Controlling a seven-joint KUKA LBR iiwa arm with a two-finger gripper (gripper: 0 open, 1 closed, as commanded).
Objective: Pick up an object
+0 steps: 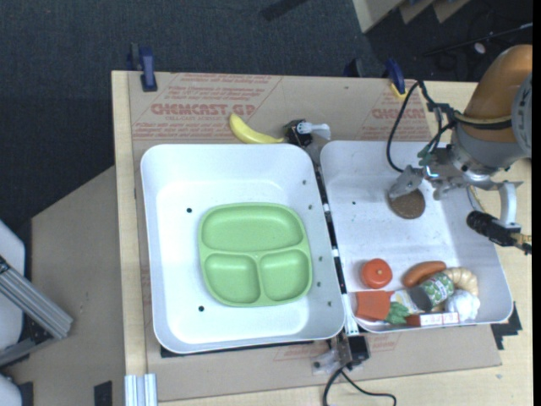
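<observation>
My gripper (423, 186) hangs over the back of the right bin (359, 189), open, with nothing between its fingers. A brown round disc (408, 204) lies on the bin floor just below the left finger (405, 181). At the bin's front right sits a cluster: a red tomato (376, 272), a reddish sausage (424, 271), a tan bread piece (464, 278), a green-labelled can (435, 291), an orange block (372, 304) and a small green piece (397, 313).
The left bin (169, 193) holds a green divided plate (254, 254). A yellow banana (254, 132) and a small black-and-white item (306, 130) lie on the bench behind the bins. A black cable (397, 134) loops above the right bin.
</observation>
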